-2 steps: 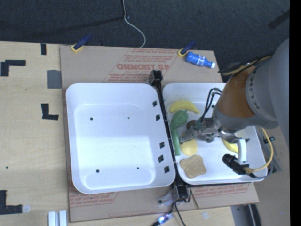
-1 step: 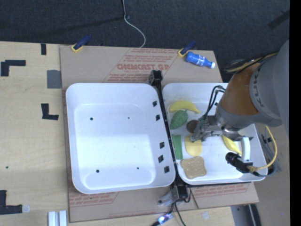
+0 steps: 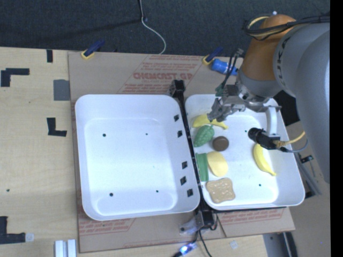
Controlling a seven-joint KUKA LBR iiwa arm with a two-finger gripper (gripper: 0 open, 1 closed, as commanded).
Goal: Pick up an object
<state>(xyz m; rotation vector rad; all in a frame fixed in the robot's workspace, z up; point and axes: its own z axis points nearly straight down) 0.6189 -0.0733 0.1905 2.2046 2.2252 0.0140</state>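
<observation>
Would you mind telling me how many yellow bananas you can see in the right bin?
2. One banana lies alone near the right bin's right side. A second banana sits at the upper left, just under the gripper, partly covered, so more may be hidden there.

One fixed camera looks down at a slant from above the bench (image 3: 32, 143), far enough to take in both bins, the left bin (image 3: 128, 103) lying left of the gripper (image 3: 221, 110).

Faint red print on the cardboard sheet (image 3: 155, 75) under the bins, appears to read "CHEMCAST"
</observation>
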